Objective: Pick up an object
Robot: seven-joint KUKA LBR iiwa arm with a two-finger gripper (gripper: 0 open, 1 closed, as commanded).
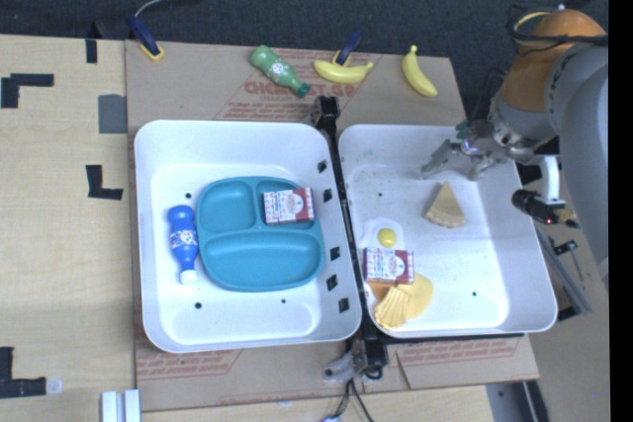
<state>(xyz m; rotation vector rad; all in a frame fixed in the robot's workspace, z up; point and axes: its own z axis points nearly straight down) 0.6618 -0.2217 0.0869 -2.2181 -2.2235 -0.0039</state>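
My gripper [452,161] hangs over the back of the right bin [495,306], with its fingers spread open and nothing between them. Just below it lies a tan wedge-shaped piece [445,206]. Farther forward in the same bin are a fried egg [386,236], a small red and white carton [387,265] and a yellow ridged chip-like piece [404,300]. The left bin [173,148] holds a blue divided plate [259,237] with another red and white carton [288,207] on it, and a blue bottle [182,241] beside it.
Behind the bins on the cardboard lie a green bottle [279,70] and two bananas [342,70] [418,74]. The grey arm with its orange band [539,74] comes in at the right edge. A black divider [334,203] separates the bins.
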